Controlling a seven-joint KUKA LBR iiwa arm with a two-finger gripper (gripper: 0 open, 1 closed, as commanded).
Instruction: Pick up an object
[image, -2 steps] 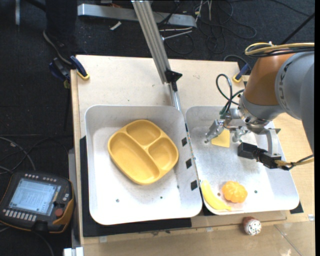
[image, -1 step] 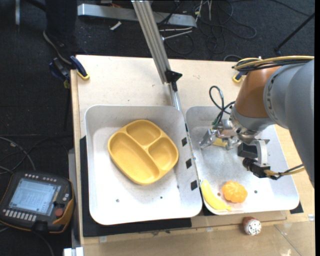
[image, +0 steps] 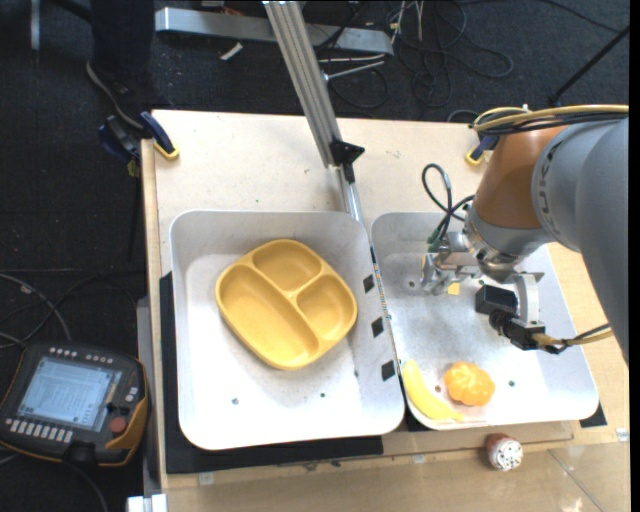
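**Bench, both bins, arm over right bin**

Nearest the camera, a small white speckled ball (image: 505, 453) is seen on the bench's front edge, just outside the right bin's near rim.

The bench (image: 250, 160) is noted as a pale board carrying both bins side by side. The grey arm (image: 590, 180) is seen reaching in from the right, its orange band (image: 510, 185) held above the right bin's far half.

The left bin (image: 200, 400) is occupied by a yellow divided plate (image: 288, 315), which lies flat near its middle, three compartments facing up.

The right bin (image: 560, 380) holds two items at its near edge: an orange fruit-like object (image: 468, 384), and a yellow banana-shaped piece (image: 428, 395) lying just beside it on the left, against the near left corner.

A teach pendant (image: 70, 400) is seen lying off the bench on the left, screen up.

The gripper (image: 438, 275) is lowered over the right bin's far-left part, well apart from the orange object and the banana piece. Nothing is seen held in it. Whether it is apart or together cannot be told at this angle.
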